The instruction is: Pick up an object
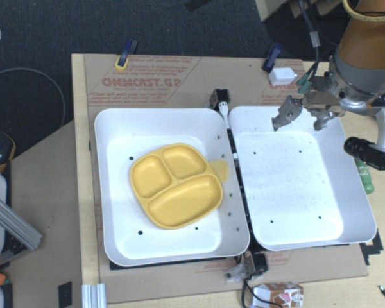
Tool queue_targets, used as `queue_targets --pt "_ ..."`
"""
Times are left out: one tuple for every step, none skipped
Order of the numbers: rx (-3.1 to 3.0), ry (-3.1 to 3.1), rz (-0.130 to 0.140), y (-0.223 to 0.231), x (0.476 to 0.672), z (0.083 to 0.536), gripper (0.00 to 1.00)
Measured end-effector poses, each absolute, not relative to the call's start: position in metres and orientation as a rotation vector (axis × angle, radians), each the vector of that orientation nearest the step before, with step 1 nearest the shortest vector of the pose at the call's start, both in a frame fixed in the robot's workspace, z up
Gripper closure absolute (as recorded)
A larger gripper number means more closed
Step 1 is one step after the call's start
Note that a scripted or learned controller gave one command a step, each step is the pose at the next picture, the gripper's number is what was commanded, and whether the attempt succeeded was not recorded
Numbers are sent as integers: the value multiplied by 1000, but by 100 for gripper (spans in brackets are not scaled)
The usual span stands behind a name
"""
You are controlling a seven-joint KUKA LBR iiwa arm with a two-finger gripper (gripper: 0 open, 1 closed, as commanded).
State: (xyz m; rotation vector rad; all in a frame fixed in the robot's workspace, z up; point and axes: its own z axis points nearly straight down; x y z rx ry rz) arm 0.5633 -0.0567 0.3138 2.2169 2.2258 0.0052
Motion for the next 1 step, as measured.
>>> queue_targets --pt "2207 2229 16 12 504 403 0"
